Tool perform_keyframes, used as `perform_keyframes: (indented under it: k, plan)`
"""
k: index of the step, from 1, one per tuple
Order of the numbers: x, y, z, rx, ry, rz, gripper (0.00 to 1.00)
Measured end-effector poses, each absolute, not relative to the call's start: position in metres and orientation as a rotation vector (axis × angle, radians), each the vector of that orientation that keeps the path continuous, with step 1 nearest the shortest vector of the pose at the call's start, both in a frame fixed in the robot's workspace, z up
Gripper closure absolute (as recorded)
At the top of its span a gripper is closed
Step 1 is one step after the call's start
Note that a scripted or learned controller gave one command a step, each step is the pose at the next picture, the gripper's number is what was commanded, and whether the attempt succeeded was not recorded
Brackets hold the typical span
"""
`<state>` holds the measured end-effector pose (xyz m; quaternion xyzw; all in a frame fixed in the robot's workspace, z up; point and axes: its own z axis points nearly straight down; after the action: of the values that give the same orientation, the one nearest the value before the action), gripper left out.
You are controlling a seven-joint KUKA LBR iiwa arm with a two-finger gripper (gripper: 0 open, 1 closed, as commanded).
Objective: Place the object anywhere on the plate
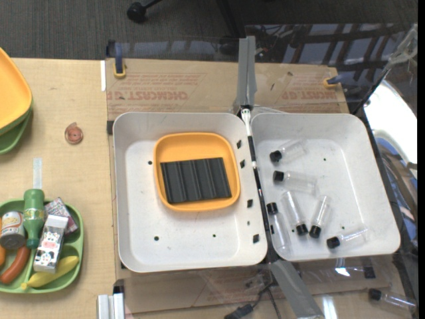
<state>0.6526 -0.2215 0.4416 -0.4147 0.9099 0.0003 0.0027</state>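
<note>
Vials [289, 151], clear w/ black caps, six by my count, all lying loose in the right bin [372, 178]. That's right of centre in the frame. Two lie up near the bin's top-left, one above the other. One sits against the bin's left wall. Two lie side by side toward the bottom, caps pointing down-frame and nearly touching. Last one is at the bottom right, cap to the left. None of them is on the plate [196, 143].

Plate's an orange, rounded-square thing in the left bin [126, 198], toward that bin's upper middle. On it lies a black ribbed mat [196, 180] that covers most of the inside; orange rim shows all round. Plate and vials are well apart, w/ the wall between the two bins in between.

Gripper state: can't tell from this angle, so no call on grasping or released.

Elsewhere: brown cardboard [179, 88] lies flat behind the bins, print on it reads reversed. On the wooden tabletop [66, 92] at far left, a green plate [70, 271] w/ toy food: green bottle [33, 211], small carton [48, 248], hot dog, banana. Orange bowl [12, 92] at upper left, cut off by the edge. Small pink disc [74, 133] sits alone between the two.
</note>
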Motion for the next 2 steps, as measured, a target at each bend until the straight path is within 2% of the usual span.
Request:
perform_keyframes:
  k: [2]
  plan:
    - [0.6600,-0.2214,0.4412,-2.287,2.146,0.001,0.00]
